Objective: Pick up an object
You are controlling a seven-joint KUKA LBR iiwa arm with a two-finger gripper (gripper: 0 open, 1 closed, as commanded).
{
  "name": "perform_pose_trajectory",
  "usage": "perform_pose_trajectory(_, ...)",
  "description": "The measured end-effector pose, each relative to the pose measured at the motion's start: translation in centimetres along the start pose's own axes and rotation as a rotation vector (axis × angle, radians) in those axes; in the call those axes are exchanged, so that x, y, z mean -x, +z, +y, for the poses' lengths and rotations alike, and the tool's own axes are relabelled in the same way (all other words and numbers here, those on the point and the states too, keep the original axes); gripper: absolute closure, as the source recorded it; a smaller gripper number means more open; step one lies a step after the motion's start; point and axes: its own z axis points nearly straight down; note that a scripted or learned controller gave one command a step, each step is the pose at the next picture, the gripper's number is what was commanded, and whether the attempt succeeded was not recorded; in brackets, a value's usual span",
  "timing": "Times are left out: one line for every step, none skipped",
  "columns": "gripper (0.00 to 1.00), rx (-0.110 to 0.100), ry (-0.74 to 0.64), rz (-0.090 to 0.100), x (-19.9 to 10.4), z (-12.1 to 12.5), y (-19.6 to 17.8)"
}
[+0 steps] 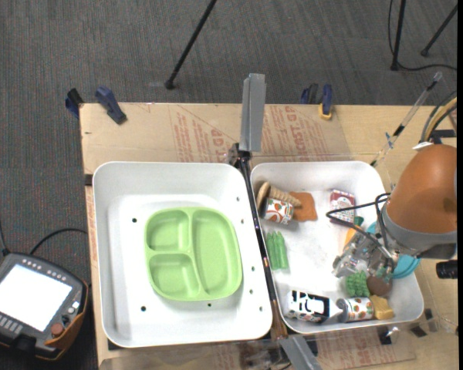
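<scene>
1. The gripper (360, 259) is down low in the right bin (318, 171), near its right side.
2. I cannot tell if its jaws are wide or closed.
3. Toys lie all around it: a green piece (357, 284) just below, a can (358, 308) near the front, green beans (277, 250) to the left.
4. It looks like the grab step. Next it must close on one toy and lift.

Flat brown cardboard sheet (216, 133) under the two bins: red diagonal printing on it, in at least two patches, one left of the upright grey post and one right of it. Letters upside down and slanted; not legible. Small black-and-white carton (307, 304) in right bin: white marks on black, unreadable. Small red-and-white packet (341, 202) near the bin's back wall: print too small.
</scene>
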Motion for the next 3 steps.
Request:
perform_pose_trajectory(0.00, 0.000, -0.001, 0.001, 0.0, 0.0, 0.0)
perform_pose_trajectory(0.00, -0.001, 0.221, -0.001, 0.6, 3.0, 2.0)
perform_pose_trajectory(0.00, 0.000, 0.404, -0.007, -4.8, 4.0, 1.8)
